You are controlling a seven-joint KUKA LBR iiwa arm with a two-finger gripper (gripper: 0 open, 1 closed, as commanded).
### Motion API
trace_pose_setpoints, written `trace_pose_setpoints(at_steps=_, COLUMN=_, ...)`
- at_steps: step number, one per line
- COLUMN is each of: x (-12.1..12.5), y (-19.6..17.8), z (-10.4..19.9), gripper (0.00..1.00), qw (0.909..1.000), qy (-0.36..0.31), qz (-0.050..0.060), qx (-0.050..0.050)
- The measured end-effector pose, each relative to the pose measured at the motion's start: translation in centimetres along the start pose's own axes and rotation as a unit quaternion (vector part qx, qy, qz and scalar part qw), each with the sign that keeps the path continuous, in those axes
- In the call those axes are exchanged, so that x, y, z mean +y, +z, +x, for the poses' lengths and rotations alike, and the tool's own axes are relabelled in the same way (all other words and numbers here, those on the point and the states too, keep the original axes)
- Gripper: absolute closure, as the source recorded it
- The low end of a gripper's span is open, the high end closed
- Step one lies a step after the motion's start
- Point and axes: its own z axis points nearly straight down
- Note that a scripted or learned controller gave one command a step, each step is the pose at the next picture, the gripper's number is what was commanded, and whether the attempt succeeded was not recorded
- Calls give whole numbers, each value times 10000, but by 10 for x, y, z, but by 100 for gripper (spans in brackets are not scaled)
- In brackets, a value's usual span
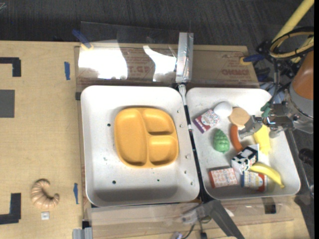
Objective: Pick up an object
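The right bin (pixel 289 153) holds several small items. Among them are a white egg (pixel 223 108), a tan round piece (pixel 239 116), a purple and white packet (pixel 206 120) and a green lump (pixel 221 140). There are also an orange sausage (pixel 235 136), a yellow block (pixel 262 143), a black and white toy (pixel 245 157), a banana (pixel 267 174), a red box (pixel 223 177) and a small can (pixel 253 181). My gripper (pixel 252 126) reaches in from the right. It hangs low over the bin, between the tan piece and the yellow block.
The left bin (pixel 94 133) holds a yellow divided plate (pixel 146 136). A croissant (pixel 44 193) lies on the bench at the lower left. Cables and a yellow hose (pixel 294 19) crowd the upper right corner behind the arm.
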Motion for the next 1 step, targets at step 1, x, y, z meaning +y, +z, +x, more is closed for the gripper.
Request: trace_pose_setpoints(at_steps=1, x=18, y=-86, z=65, gripper=0, qw=9980, qy=624, qz=-34, qx=5)
